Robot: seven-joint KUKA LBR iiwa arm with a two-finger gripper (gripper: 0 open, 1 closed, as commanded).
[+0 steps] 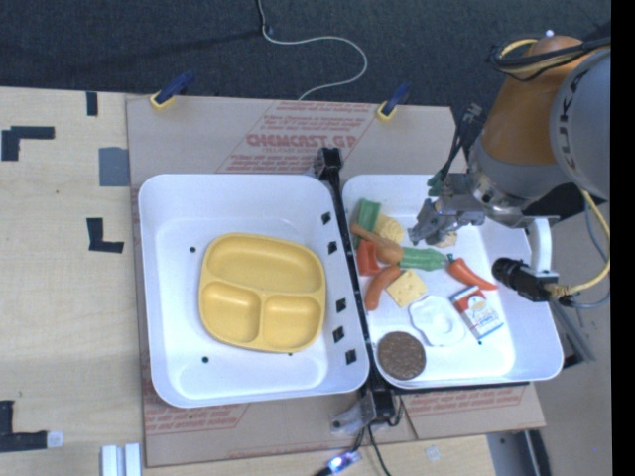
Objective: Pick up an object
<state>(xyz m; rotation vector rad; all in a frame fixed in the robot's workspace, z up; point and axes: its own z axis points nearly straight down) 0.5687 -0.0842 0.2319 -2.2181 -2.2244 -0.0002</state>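
The right bin (536, 365) holds a heap of toy food: a green block (368, 211), an orange carrot (377, 243), a red piece (367, 258), a sausage (381, 285), cheese slices (405, 288), a green pea pod (424, 260), a red chili (469, 273), a white fried egg (436, 320), a red and blue carton (480, 312) and a brown patty (402, 354). My gripper (429, 228) hangs low over the bin's upper middle, just above the pea pod and beside a pale cheese piece (389, 229). Nothing shows between its fingers.
The left bin (164, 266) holds a yellow three-part tray (263, 291). A black divider (342, 266) runs between the bins. The grey and orange arm (536, 117) comes in from the upper right. Blue and yellow clamps (173, 88) pin the cardboard base.
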